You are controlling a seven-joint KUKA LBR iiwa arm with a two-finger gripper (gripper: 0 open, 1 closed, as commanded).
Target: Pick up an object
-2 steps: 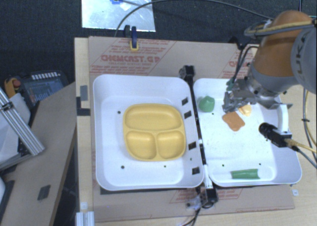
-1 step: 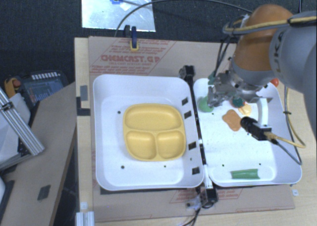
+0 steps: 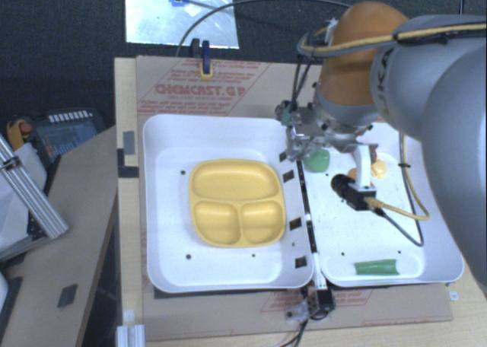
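**Operator:** What do we read at the jaws?

**Technician:** We cannot tell whether the jaws are released or clenched, because the wrist housing covers them from this angle. They sit low over the far left corner of the right shallow white bin [image 3: 434, 258], close to the divider between the two bins. We see nothing held between them.

**Operator:** Which item lies nearest?

**Technician:** The pale green rounded piece [image 3: 318, 160]. It rests on the bin floor just beside the jaws, partly under the wrist, and we treat it as the likely target. A small orange-and-yellow piece [image 3: 378, 168] lies near it, on the arm's side.

**Operator:** And further out?

**Technician:** A flat dark-green rectangular strip [image 3: 376, 266] lies by the near wall of the same bin, well apart from the jaws. The left shallow white bin [image 3: 163, 186] carries a yellow plastic tray with three compartments [image 3: 234, 202], lying flat in its middle.

**Operator:** Which step do we log?

**Technician:** We judge this to be the approach-and-grasp stage. No lift is confirmed.

**Operator:** What does the next move call for?

**Technician:** In our judgement:
1. Centre the jaws on the pale green piece.
2. Close across its narrower span.
3. Raise straight up, clear of the divider.
4. Verify that the piece travels with the jaws. Its rounded form may let it slip aside.
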